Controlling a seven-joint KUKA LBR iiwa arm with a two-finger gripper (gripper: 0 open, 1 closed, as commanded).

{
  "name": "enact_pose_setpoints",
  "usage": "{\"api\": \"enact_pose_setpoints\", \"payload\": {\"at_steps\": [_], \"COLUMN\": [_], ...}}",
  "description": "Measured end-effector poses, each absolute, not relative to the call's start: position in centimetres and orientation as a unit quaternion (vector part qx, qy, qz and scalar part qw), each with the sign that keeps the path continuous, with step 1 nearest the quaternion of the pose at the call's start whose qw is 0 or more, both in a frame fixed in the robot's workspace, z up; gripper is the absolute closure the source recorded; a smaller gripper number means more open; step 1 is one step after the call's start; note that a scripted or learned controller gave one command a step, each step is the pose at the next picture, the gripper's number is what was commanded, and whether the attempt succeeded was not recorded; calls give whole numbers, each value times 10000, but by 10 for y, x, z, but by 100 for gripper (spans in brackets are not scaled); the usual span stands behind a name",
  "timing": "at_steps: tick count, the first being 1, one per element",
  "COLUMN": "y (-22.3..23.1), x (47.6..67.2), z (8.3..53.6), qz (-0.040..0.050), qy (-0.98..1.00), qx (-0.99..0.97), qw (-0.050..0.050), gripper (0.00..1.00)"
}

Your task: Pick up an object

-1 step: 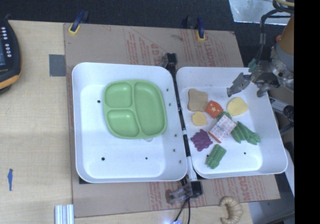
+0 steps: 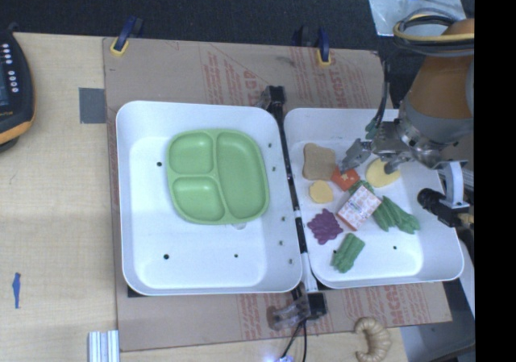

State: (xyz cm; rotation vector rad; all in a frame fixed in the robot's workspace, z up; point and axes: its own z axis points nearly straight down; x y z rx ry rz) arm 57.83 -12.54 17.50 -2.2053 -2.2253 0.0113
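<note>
The table (image 2: 56, 231) carries cardboard under two white bins. Nearest us, green pieces (image 2: 348, 252) and a purple cluster (image 2: 325, 226) lie loose in the right bin (image 2: 435, 268) for picking. Farther back, we find the claw (image 2: 364, 160) released, poised low over a red piece (image 2: 345, 180). The left bin (image 2: 137, 255) holds a green divided plate (image 2: 218, 176).
</note>
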Motion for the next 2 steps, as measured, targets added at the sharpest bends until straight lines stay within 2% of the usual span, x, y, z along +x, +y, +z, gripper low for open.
{"api": "enact_pose_setpoints", "payload": {"at_steps": [1,2], "y": [-134,-146], "x": [592,609], "z": [92,94], "qz": [32,0], "qy": [-7090,-7084], "qx": [-7052,-7058], "qw": [30,-1], "gripper": [0,0]}}
